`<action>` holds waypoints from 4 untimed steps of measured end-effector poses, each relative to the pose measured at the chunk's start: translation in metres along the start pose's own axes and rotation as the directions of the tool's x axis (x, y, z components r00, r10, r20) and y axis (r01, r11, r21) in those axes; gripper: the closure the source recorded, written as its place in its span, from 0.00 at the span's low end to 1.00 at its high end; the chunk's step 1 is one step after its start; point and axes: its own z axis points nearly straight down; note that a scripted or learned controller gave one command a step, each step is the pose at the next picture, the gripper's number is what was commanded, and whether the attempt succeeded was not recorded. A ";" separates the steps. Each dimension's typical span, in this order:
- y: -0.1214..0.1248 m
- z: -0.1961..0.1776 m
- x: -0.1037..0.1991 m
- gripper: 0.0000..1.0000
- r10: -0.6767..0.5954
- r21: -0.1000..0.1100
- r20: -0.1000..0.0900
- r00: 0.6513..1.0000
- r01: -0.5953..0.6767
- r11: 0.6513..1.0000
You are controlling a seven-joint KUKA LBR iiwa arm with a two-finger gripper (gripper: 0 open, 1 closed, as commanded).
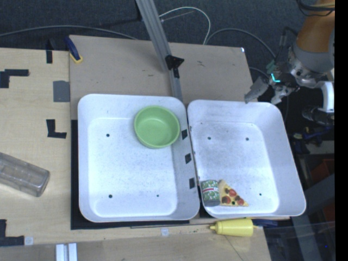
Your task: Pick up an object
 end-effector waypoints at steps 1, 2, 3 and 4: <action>-0.001 0.048 -0.008 0.00 0.001 0.005 -0.001 1.000 -0.001 1.000; -0.005 0.098 0.002 0.00 0.001 0.005 -0.002 1.000 -0.001 1.000; -0.015 0.149 0.003 0.00 0.001 0.005 -0.001 1.000 -0.001 1.000; -0.014 0.135 0.003 1.00 -0.001 0.000 0.000 1.000 0.001 1.000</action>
